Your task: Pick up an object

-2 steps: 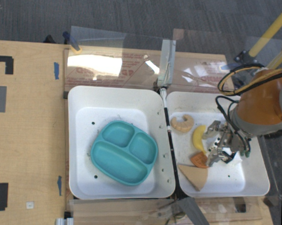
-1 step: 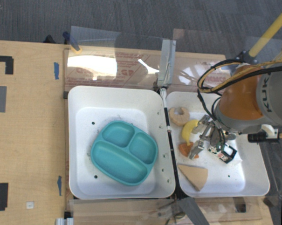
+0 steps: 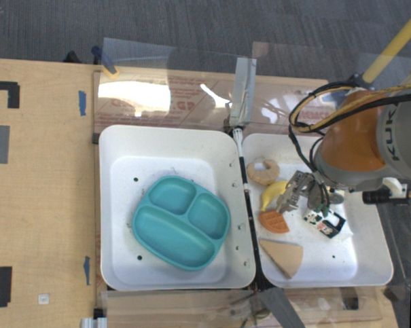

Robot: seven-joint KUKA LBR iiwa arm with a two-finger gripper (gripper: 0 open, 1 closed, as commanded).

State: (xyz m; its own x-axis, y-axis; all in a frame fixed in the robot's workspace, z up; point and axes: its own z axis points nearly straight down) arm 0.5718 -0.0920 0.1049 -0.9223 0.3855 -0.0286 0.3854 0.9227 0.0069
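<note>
The right bin (image 3: 371,269) holds a tan ring-shaped piece (image 3: 263,172), a yellow banana-like piece (image 3: 272,195), an orange slice (image 3: 274,223) and a tan wedge (image 3: 284,256). My gripper (image 3: 290,200) reaches in from the right and sits low over the bin's left half. It is right beside the yellow piece and just above the orange slice. Its tip overlaps the yellow piece's right end, hiding the contact. A small black and white part (image 3: 327,223) lies under the wrist; I cannot tell whether it is a loose object.
The left bin (image 3: 117,156) holds a teal divided plate (image 3: 181,222). A metal divider (image 3: 244,93) and clear plastic sheet stand behind the bins. Cables (image 3: 310,110) loop over the orange wrist band (image 3: 353,136). A yellow pole (image 3: 394,42) crosses the top right.
</note>
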